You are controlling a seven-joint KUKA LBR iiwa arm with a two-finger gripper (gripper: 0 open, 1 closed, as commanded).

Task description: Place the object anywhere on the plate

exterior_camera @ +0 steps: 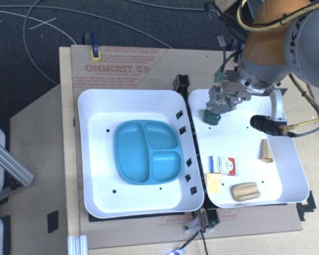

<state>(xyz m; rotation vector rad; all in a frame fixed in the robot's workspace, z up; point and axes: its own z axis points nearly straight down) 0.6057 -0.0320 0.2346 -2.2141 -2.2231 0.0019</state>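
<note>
A blue divided plate (148, 151) lies in the middle of the left bin (95, 116). My gripper (219, 106) is over the far left part of the right bin (290, 163), close to the wall between the bins. A small dark green object (211, 118) sits right at the gripper's lower tip, partly covered by it. I cannot see whether it rests on the bin floor or is lifted off it.
In the right bin lie a tan cone (266, 150), a small red, white and blue card box (223, 165), a yellow piece (213, 183) and a tan wooden block (245, 191). Black clips line the wall between the bins (187, 142).
</note>
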